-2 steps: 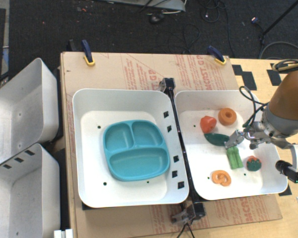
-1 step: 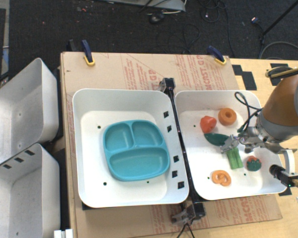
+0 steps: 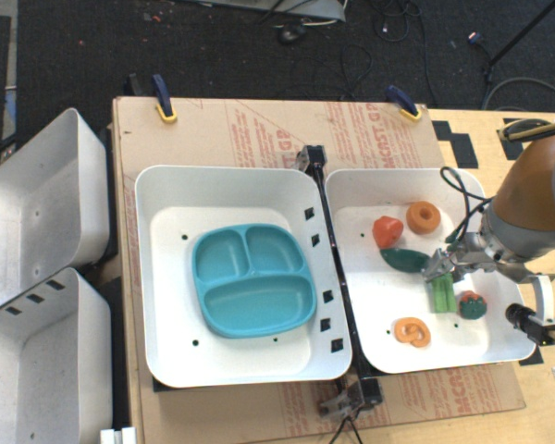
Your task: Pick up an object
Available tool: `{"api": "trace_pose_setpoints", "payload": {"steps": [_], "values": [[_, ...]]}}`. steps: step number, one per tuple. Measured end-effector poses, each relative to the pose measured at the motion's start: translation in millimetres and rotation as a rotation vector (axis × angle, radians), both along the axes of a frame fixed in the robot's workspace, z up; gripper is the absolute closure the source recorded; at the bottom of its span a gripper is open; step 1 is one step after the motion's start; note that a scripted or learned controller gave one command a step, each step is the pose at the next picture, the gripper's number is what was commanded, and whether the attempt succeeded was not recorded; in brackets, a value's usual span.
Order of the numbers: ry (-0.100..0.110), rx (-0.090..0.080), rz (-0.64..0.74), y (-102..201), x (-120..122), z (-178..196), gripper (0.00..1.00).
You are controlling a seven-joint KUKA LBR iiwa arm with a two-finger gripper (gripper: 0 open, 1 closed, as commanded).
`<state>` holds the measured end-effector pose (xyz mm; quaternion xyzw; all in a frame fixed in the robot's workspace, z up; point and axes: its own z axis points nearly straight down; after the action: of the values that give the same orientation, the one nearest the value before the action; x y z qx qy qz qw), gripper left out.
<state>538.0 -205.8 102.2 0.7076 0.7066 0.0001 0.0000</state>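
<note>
Grey metal gripper (image 3: 441,268) on the robot arm hangs low in the right white bin (image 3: 370,359), right over the top end of a small green block (image 3: 441,295). Whether its fingers are open or shut cannot be told, because the picture is too small and the wrist is in the way.

Nearest the front edge of that bin lies an orange curly ring toy (image 3: 412,331). A little further back sits the green block, with a round dark green toy with a red spot (image 3: 472,305) just beside it. Behind those is a flat dark green leaf-shaped toy (image 3: 406,259), then a red pepper-shaped toy (image 3: 387,231) and an orange ring like a doughnut (image 3: 424,216).

The green block looks like the thing to pick. It seems small, light and hard, maybe a bit smooth. Pinching it across its two long sides near the middle looks best.

The left white bin (image 3: 157,340) holds a blue plastic tray with three parts (image 3: 254,280).
</note>
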Motion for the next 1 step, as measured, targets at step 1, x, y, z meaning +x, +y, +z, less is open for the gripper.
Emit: {"api": "trace_pose_setpoints", "payload": {"steps": [1], "values": [[-0.005, -0.002, 0.005, 8.5, 2.6, 59.1, 1.00]]}}
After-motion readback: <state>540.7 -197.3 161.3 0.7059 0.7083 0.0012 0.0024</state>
